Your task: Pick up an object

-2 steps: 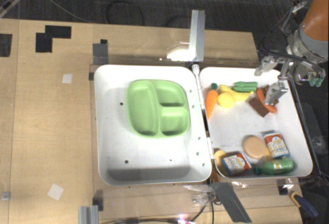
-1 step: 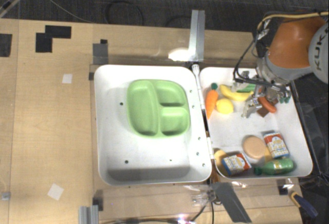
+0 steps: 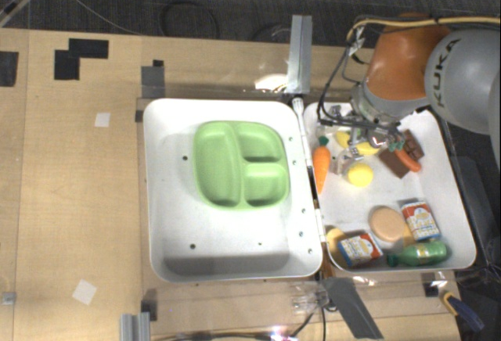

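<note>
Clutter along right bin (image 3: 462, 230) near rim: green bottle (image 3: 423, 254), small box (image 3: 358, 248), round tan disc (image 3: 387, 224), can (image 3: 419, 220), packed tight. Mid-bin open floor. Further back, yellow lemon (image 3: 359, 175) just below gripper (image 3: 362, 145); finger state cannot be told. Carrot (image 3: 321, 163) hugs left wall. Left bin (image 3: 156, 199) holds green divided tray (image 3: 239, 163).

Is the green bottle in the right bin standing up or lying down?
Lying down. The green bottle rests on its side along the near edge of the right bin, beside a small box.
</note>
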`<state>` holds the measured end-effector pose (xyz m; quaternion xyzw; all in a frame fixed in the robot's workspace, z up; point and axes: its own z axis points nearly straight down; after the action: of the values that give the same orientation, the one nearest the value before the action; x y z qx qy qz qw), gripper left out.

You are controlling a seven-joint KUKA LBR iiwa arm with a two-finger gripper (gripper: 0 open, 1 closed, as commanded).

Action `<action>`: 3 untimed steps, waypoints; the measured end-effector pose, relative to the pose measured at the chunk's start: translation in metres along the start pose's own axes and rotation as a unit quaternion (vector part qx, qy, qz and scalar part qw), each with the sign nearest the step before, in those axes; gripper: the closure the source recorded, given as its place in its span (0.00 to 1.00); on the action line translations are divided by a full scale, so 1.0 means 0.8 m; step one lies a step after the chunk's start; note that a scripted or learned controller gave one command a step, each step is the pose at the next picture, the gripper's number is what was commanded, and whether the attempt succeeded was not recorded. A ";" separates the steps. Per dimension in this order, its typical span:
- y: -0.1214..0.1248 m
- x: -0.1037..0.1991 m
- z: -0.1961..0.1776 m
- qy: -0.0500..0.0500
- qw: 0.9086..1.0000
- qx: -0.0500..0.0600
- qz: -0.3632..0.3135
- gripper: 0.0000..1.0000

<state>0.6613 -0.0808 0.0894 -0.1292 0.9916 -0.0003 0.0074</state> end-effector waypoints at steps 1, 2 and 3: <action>0.023 0.144 -0.004 0.001 1.000 0.001 0.008 0.00; -0.075 0.183 -0.028 0.003 0.991 0.001 0.132 0.00; -0.057 0.232 -0.005 -0.002 0.993 0.003 0.121 0.00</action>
<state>0.4939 -0.1724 0.0907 -0.0084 0.9999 -0.0022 0.0099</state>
